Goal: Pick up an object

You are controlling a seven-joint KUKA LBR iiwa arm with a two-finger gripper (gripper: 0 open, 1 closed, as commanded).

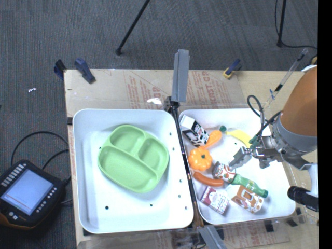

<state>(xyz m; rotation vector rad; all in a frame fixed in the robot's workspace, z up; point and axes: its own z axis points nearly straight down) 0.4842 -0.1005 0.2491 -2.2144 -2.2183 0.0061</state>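
**Camera view: claw low in the right bin, nothing picked yet**

The claw point(243, 157) hangs low over the middle of the right bin point(284, 204), its dark fingers pointing toward eight o'clock. How far apart they stand I cannot tell; nothing shows between them, so I judge no grasp made.

Just beside the tip, at about seven o'clock from it, lies the green bottle point(239, 179), which looks the likeliest target. At nine o'clock from the claw sits the pumpkin point(200, 160), with the carrot point(213, 138) above it and the sausage point(208, 179) below. At twelve o'clock lies the banana point(239, 136). The cow-print carton point(194, 130) lies at ten o'clock near the bin's far corner. Toward six o'clock lie the orange box point(248, 198) and the red-and-white carton point(215, 200).

Farther out, the left bin point(85, 139) on the worktop point(129, 87) holds a green tray point(134, 157).

Everything rests on the bin floor. The approach seems done; closing, lifting and clearing the bin are left.
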